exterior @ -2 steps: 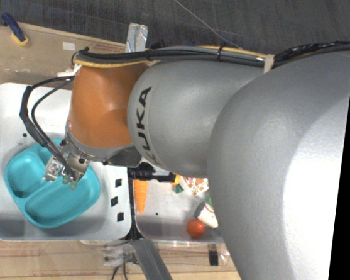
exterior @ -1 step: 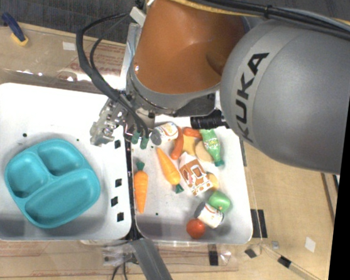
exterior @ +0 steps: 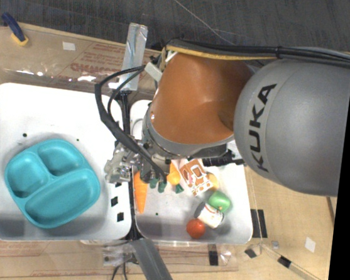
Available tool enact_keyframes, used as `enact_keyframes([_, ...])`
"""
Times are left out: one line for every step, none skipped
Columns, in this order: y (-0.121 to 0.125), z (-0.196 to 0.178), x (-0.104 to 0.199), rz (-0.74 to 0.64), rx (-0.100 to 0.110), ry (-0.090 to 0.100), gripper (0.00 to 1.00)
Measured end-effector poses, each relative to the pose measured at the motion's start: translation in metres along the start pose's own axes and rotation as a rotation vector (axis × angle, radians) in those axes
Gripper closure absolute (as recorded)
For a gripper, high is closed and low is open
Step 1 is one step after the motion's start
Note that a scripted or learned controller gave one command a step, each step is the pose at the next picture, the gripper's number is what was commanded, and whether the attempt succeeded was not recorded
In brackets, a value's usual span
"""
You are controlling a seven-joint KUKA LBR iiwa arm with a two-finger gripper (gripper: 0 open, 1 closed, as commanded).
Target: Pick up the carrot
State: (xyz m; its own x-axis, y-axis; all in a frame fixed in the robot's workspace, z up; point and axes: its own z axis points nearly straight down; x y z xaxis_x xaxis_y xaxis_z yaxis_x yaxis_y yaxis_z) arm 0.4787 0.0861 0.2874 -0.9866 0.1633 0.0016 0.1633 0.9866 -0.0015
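Note:
The carrot [exterior: 139, 194] is a short orange stick lying lengthwise at the left wall of the right bin [exterior: 239, 236], over the divide between the two bins. My gripper [exterior: 135, 168] hangs directly above the carrot's upper end, under the orange wrist band, with cables looping around it. The carrot's top end disappears beneath the gripper body, while its lower end points toward the front of the bench. Whether the carrot is touched or gripped cannot be told from this angle.
A teal divided plate [exterior: 53, 181] rests in the left bin [exterior: 3, 121]. In the right bin lie an orange-and-white patterned packet [exterior: 194, 175], a green-and-white toy [exterior: 218, 202], a white piece [exterior: 210, 217] and a red ball [exterior: 196, 228]. The arm's bulk covers the right bin's back.

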Motion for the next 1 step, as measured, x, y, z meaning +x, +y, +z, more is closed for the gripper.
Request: enact_keyframes([-0.0809,-0.0881,-0.0692,-0.100,-0.001,-0.010,1.00])
